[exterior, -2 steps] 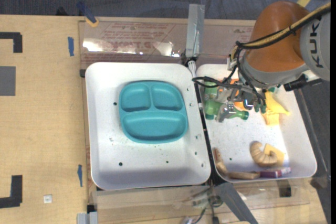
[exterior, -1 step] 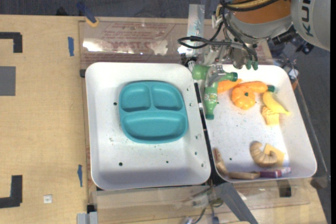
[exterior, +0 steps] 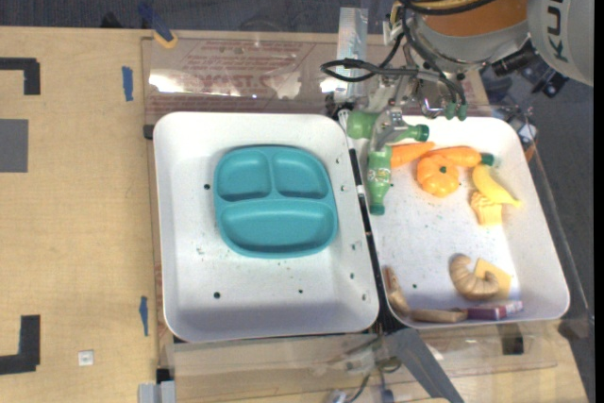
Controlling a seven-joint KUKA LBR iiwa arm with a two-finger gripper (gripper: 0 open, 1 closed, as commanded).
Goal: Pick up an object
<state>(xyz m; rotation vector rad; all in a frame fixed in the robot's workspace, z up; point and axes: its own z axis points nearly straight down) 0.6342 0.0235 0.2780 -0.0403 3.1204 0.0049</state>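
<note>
Over in the right bin [exterior: 543, 231] there's a small heap of toy food up near the far edge, and that's where the arm is working: an orange, pumpkin-like piece [exterior: 442, 173] sits in the middle, with a carrot-coloured strip [exterior: 415, 153] touching it on the left and a yellow piece [exterior: 491, 193] just beside it on the right. These all look like hollow plastic, so I'd judge them light, stiff and a bit slick; the rounded orange one would likely squirt out of a pinch unless it's taken squarely across its widest part, while the slimmer pieces offer flatter sides to grip. The gripper [exterior: 379, 167] hangs at the bin's left wall, and a green object [exterior: 378, 175] lies right along its line, running down toward the divider between the bins; I can't tell whether that green thing is caught in the pincer or merely beside it, nor how the pincer stands. Nearer the front of the same bin lie a tan curled piece [exterior: 478, 276] and a long brown stick-like piece [exterior: 425, 310], well apart from the arm. The left bin [exterior: 179, 231] holds a teal divided plate [exterior: 276, 201]
</note>
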